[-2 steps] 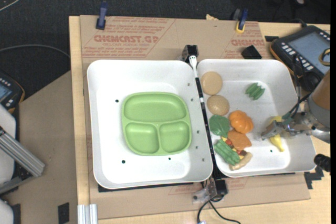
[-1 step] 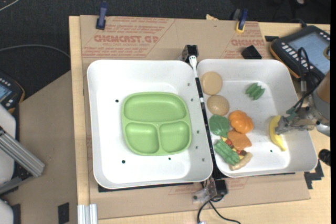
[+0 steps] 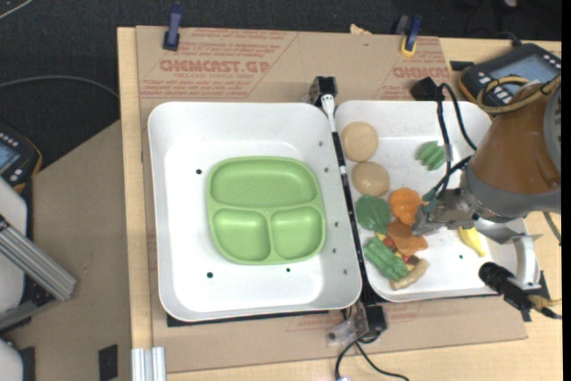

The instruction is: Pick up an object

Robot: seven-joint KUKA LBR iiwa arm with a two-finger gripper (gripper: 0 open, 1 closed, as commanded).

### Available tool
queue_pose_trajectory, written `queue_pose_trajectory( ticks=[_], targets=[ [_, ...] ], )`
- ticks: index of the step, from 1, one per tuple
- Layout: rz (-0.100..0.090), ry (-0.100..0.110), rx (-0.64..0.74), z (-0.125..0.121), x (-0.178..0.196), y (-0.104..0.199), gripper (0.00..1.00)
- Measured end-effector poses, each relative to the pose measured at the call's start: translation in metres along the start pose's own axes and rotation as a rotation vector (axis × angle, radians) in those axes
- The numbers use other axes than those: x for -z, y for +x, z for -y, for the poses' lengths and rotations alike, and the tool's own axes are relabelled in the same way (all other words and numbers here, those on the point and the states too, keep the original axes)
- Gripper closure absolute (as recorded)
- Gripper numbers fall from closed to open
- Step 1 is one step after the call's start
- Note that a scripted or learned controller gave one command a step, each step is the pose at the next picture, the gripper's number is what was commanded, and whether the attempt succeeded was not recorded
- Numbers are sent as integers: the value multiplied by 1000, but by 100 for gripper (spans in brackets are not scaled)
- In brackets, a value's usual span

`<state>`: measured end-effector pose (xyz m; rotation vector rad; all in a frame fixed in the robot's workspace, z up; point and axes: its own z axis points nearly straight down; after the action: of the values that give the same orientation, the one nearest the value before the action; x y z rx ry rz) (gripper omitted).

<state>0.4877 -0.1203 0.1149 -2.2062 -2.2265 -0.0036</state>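
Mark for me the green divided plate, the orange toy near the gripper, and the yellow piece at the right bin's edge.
green divided plate (image 3: 265, 208): camera view, on the ridge below its large upper compartment.
orange toy (image 3: 404, 202): camera view, middle of its rounded top.
yellow piece (image 3: 470, 238): camera view, on its visible part below the arm.

Toy food (image 3: 390, 227) crowds right bin (image 3: 464, 281); its far corner free.
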Motion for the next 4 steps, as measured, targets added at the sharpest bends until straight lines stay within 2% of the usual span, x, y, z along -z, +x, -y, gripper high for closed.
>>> queue_pose_trajectory(
  ticks=[1,2,3,4],
  targets=[
    [5,-10,-2,7,73,62,100],
    [3,-10,2,6,127,146,100],
    [3,-4,4,7,122,247,100],
    [-1,-22,0,-20,267,297,100]
  ],
)
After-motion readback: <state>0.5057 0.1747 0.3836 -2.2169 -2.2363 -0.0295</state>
